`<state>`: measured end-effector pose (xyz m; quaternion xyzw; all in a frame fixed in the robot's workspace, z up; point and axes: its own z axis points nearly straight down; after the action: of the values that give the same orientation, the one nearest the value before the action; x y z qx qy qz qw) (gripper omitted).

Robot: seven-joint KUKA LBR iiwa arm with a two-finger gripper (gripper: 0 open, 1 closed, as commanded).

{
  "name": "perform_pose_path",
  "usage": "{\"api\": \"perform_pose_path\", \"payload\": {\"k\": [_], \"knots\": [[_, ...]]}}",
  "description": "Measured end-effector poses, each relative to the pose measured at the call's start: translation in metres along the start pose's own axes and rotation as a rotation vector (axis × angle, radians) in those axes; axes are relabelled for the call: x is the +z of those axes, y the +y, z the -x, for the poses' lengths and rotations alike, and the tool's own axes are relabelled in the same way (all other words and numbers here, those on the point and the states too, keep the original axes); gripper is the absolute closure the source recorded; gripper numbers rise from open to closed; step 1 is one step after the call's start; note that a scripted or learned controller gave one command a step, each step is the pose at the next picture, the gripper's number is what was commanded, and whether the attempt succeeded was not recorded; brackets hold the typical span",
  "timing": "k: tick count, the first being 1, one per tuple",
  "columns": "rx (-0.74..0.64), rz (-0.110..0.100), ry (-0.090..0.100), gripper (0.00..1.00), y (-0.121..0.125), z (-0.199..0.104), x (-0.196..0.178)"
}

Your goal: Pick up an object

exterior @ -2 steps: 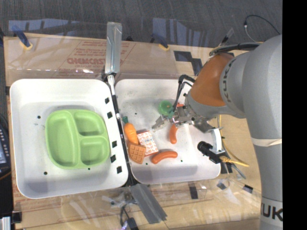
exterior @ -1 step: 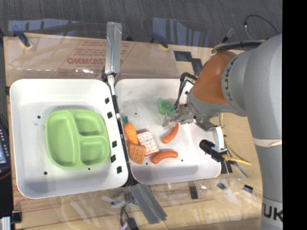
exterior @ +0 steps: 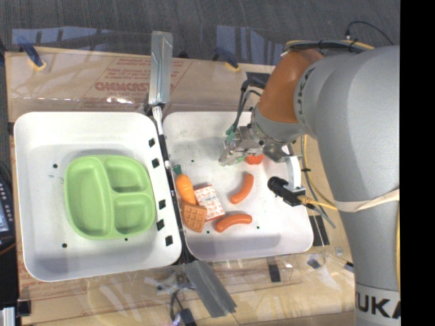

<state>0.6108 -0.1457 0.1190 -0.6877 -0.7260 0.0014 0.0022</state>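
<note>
My gripper (exterior: 233, 153) is down in the right bin (exterior: 204, 131), in its upper middle part. A small red-orange piece (exterior: 253, 159) lies right beside it on its right side; whether they touch I cannot tell. Below the gripper lie two orange-red sausages, one slanted (exterior: 242, 188) and one nearly level (exterior: 233, 221). At the bin's left side are an orange carrot (exterior: 185, 187), a red-and-white packet (exterior: 209, 201) and a brown waffle piece (exterior: 194, 216), packed close together.
The left bin (exterior: 34, 182) holds a green divided plate (exterior: 109, 195). A ridge (exterior: 163, 175) separates the two bins. The big grey arm (exterior: 353, 134) covers the right bin's right side.
</note>
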Motion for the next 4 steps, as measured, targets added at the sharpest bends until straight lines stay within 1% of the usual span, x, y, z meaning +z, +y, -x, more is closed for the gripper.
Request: {"api": "perform_pose_path", "payload": {"k": [1,2,3,4], "knots": [[0.000,0.000,0.000,0.00,0.000,0.000,0.000],[-0.197,0.000,0.000,0.00,-0.023,0.053,0.028],[-0.200,-0.003,0.001,1.00,-0.023,0.053,0.018],[-0.200,-0.003,0.001,0.00,-0.024,0.053,0.018]]}}
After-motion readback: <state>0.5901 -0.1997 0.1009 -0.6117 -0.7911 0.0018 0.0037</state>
